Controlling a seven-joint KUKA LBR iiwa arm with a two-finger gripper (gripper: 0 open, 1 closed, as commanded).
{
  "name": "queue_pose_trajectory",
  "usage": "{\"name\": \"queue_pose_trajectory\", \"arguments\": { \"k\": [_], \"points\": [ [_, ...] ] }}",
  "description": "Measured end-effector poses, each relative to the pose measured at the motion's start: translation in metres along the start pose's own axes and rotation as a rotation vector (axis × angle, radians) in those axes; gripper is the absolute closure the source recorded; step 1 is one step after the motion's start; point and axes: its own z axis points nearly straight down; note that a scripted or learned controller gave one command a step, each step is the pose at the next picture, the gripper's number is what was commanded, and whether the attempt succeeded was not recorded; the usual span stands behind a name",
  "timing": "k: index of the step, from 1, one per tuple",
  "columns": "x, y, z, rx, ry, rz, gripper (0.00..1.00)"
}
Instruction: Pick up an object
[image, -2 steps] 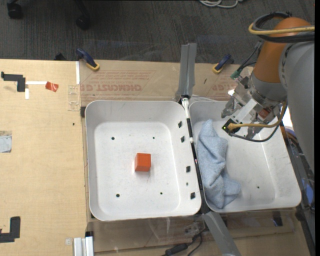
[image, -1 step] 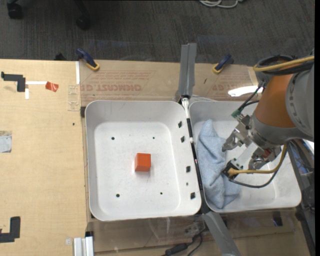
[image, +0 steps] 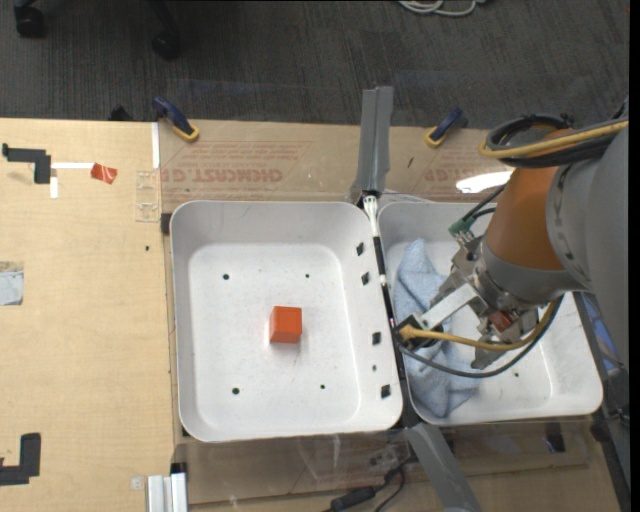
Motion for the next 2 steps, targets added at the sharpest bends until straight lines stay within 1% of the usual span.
{"name": "queue_pose_trajectory", "arguments": {
  "k": [1,2],
  "points": [
    [0.015,-0.029,-0.097,-0.002,0.001,0.124,0.0],
    [0.019,-0.038,-0.034,0.0,-0.002,0.119,0.0]
  ]
}}
